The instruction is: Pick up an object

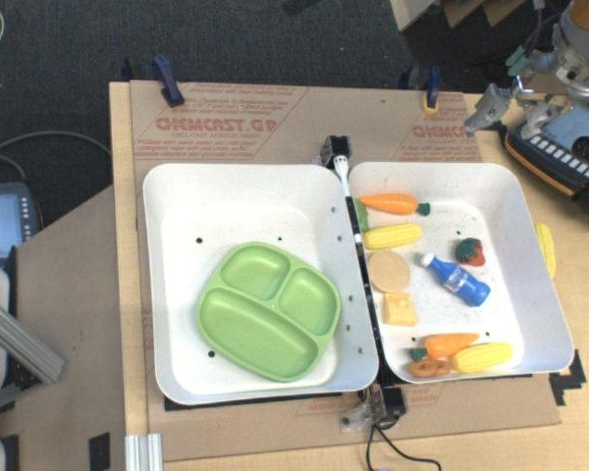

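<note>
My gripper (489, 107) hangs above the bench beyond the right bin's far right corner, over none of the objects. The right bin (530, 226) holds a carrot (388, 203), a corn cob (393, 235), a round tan biscuit (389, 271), a yellow cheese wedge (401, 309), a blue bottle (456, 280) and a red and green strawberry (469, 251). At its near edge lie a second carrot (450, 343), a yellow corn cob (483, 357) and a small pretzel (427, 366).
The left bin (177, 224) holds a green divided plate (268, 309). A yellow strip (547, 248) lies on the right bin's outer rim. Blue clamps (167, 78) (432, 91) grip the board's far edge. A pendant (560, 155) sits at the far right.
</note>
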{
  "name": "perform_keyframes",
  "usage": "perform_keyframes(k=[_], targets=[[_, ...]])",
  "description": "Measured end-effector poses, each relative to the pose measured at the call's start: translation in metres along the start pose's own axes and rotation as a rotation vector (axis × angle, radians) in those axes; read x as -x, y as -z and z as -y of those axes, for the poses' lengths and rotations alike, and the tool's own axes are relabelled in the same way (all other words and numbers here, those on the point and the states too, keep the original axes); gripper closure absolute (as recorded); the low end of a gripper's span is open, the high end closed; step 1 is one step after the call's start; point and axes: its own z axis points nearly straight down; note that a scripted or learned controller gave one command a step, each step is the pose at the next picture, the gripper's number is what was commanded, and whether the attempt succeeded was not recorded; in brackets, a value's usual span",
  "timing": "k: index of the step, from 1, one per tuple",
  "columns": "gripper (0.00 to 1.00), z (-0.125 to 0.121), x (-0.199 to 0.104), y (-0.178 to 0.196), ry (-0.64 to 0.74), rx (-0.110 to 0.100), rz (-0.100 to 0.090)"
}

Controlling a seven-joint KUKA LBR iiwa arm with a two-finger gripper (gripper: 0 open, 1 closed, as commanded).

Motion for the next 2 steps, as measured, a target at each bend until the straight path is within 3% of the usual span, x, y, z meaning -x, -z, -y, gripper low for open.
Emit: perform_keyframes(k=[1, 2], targets=[[0.00, 0.010, -0.073, -0.191, 0.009, -0.037, -0.014], [0.00, 0.003, -0.009, -0.209, 0.001, -0.012, -0.014]])
